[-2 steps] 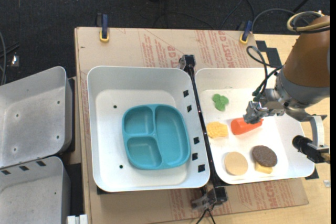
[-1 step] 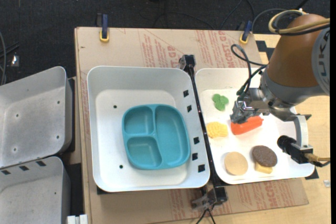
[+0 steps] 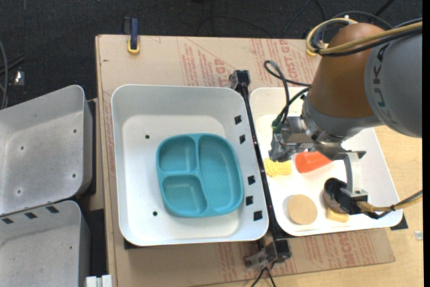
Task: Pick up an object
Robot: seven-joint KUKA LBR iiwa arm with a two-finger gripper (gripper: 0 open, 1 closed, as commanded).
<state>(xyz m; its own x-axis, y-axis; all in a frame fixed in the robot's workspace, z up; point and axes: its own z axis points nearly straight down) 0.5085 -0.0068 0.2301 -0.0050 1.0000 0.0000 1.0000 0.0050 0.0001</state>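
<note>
My gripper (image 3: pixel 281 148) hangs low over the left part of the right bin (image 3: pixel 383 165), under the grey and orange wrist. Just below it lies a yellow object (image 3: pixel 278 169), partly hidden by the gripper. An orange object (image 3: pixel 312 162) lies right beside the gripper, to its right. A round tan disc (image 3: pixel 302 209) rests near the bin's front edge. Whether the gripper touches the yellow object cannot be told.
The left bin (image 3: pixel 134 144) holds a teal divided plate (image 3: pixel 199 175). A black divider with clips (image 3: pixel 254 165) runs between the bins. Two white bin lids (image 3: pixel 40 144) lie off the bench at the left. The arm covers the back of the right bin.
</note>
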